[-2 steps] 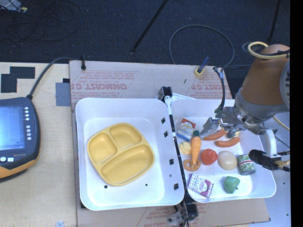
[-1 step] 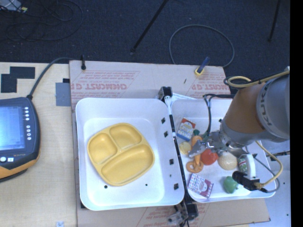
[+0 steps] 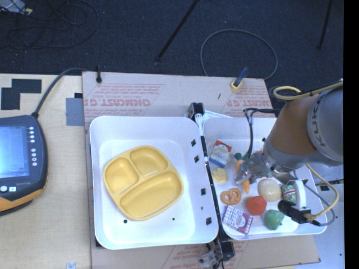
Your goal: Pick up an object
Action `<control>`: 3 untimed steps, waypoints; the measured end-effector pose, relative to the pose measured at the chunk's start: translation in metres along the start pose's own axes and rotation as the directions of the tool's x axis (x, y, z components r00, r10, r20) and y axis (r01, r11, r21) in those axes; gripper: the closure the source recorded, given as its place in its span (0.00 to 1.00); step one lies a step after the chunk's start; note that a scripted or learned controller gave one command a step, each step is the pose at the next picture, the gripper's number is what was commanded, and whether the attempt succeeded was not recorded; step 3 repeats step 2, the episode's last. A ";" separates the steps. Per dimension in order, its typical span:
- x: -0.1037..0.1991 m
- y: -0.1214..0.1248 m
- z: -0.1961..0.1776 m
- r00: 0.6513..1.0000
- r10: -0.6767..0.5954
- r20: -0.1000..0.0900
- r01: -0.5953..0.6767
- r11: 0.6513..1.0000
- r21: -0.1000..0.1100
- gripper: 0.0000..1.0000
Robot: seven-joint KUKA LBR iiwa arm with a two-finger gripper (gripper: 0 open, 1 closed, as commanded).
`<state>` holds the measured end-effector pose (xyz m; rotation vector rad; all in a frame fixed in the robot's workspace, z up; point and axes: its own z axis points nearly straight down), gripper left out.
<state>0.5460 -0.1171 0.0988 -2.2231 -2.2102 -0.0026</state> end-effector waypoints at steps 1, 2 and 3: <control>0.052 0.011 -0.094 1.000 -0.012 0.004 0.012 1.000 -0.008 1.00; 0.076 0.037 -0.107 1.000 -0.009 0.005 0.009 1.000 -0.002 1.00; 0.076 0.037 -0.107 1.000 -0.009 0.005 0.009 1.000 -0.002 1.00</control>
